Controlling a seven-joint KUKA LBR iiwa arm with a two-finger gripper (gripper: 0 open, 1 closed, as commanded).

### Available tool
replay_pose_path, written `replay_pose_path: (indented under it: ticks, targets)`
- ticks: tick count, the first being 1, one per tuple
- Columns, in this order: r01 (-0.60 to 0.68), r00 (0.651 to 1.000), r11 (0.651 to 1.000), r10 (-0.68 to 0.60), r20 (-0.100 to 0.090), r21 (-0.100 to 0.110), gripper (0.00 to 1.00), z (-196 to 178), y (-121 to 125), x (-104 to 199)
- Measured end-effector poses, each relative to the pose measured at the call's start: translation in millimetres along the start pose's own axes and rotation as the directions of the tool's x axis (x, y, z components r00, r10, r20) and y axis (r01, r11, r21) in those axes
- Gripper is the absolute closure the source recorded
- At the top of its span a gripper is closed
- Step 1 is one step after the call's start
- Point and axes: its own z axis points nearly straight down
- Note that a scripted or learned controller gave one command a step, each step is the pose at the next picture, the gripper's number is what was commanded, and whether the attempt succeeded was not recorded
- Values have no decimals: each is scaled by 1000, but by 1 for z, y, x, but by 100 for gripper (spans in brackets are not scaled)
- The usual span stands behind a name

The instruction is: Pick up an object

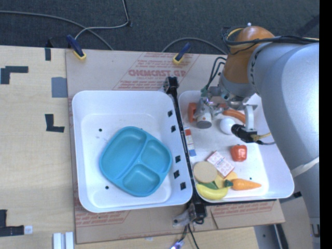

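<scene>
The gripper (207,108) hangs low in the upper part of the right bin (275,183) — I cannot tell its finger spread — right against a grey cup (203,120) and an orange piece (192,112).

the arm (282,82) reaches into the right bin (275,183) above toy foods; a blue plate (136,161) lies in the left bin (85,139).

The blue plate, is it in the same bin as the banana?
No, the blue plate lies in the left bin; the banana lies in the right bin.
</scene>
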Motion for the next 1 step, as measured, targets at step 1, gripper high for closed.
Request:
replay_pose_path:
  ticks: [1]
  targets:
    - [0, 1000, 1000, 0, -7, -4, 100, -90, -72, 34]
